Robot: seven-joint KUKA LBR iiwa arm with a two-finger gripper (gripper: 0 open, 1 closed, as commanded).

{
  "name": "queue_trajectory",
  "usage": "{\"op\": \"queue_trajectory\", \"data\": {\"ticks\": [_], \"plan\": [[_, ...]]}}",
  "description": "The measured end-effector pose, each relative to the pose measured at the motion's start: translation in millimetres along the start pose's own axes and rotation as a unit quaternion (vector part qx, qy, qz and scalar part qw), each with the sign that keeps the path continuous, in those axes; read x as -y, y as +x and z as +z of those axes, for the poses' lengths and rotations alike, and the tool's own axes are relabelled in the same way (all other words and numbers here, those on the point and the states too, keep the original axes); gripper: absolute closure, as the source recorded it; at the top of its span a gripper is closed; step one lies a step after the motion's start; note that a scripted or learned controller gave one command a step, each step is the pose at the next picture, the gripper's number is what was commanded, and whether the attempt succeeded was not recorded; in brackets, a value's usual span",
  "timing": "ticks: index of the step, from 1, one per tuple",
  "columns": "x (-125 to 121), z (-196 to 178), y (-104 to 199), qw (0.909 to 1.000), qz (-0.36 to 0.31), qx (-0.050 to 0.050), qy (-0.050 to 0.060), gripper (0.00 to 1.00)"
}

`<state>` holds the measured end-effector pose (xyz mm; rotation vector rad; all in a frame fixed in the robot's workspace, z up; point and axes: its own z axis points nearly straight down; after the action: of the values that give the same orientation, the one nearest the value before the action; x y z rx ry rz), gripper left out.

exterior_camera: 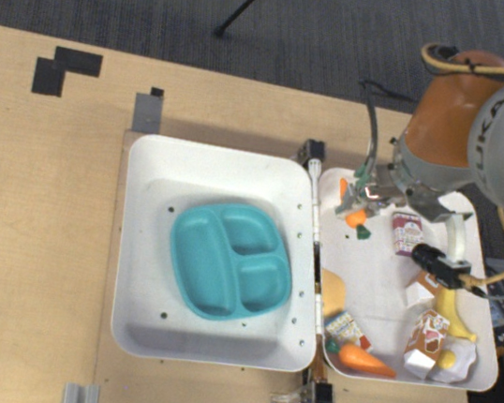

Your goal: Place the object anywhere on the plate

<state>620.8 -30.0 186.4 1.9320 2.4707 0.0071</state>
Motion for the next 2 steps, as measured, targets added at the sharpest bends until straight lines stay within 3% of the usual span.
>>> {"op": "queue_trajectory", "data": {"ticks": [1,2], "plan": [[6.8,1.2,67.5,0.9997,-0.025,-0.002,0.001,1.0],[-55.4,-71.0,157.7,0.9939,-0.11,-0.001,-0.002,1.0]]}}
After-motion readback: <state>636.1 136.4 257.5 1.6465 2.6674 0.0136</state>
